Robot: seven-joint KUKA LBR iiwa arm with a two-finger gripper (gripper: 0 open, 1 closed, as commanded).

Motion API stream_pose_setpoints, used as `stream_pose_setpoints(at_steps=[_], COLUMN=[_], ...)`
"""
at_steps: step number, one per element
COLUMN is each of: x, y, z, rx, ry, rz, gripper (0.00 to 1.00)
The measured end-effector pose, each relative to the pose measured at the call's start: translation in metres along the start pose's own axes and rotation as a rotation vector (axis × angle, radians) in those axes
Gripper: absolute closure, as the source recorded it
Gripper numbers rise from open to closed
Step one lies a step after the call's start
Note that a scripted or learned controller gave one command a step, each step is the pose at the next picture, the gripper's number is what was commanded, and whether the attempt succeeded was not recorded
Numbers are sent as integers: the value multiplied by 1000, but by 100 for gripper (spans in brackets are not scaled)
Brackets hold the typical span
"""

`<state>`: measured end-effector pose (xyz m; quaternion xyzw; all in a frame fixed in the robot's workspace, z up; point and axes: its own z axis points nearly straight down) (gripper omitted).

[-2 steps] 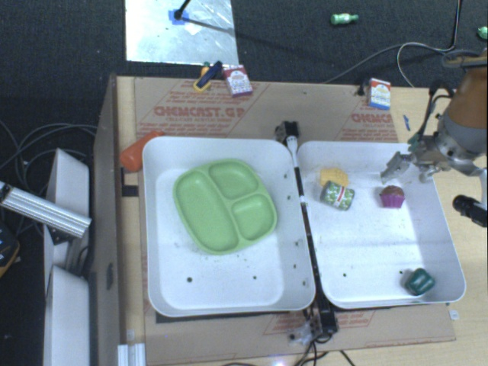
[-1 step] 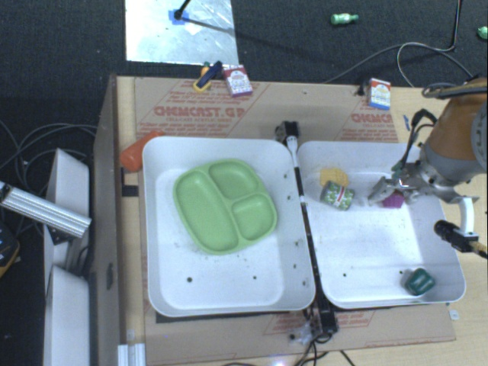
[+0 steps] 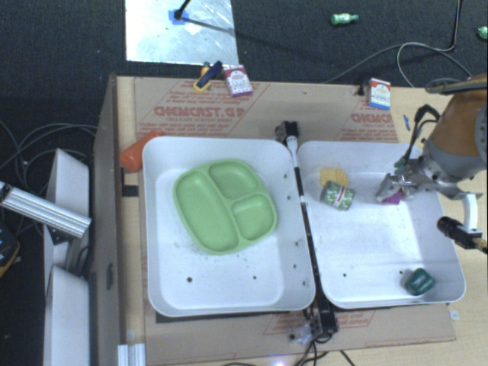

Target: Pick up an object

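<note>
One metal hand (image 3: 392, 190), grip unreadable, touches a small purple piece (image 3: 393, 198) in the smooth white bin (image 3: 366, 269).

This looks like a robotics lab. A grey and orange industrial arm (image 3: 457, 139) reaches over two white bins (image 3: 229, 300) set on a surface (image 3: 198, 109) covered with protective sheeting printed "CHEMCAST". Loose cables (image 3: 427, 52) trail across dark carpet (image 3: 61, 36), and aluminium framing (image 3: 46, 208) stands at the left.
</note>
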<state>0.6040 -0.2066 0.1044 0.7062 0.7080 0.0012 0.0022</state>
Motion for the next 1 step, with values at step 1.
stream_pose_setpoints(at_steps=[1], x=[55], y=[54], z=[19], rx=[0], ry=[2], rz=[-2], gripper=[100])
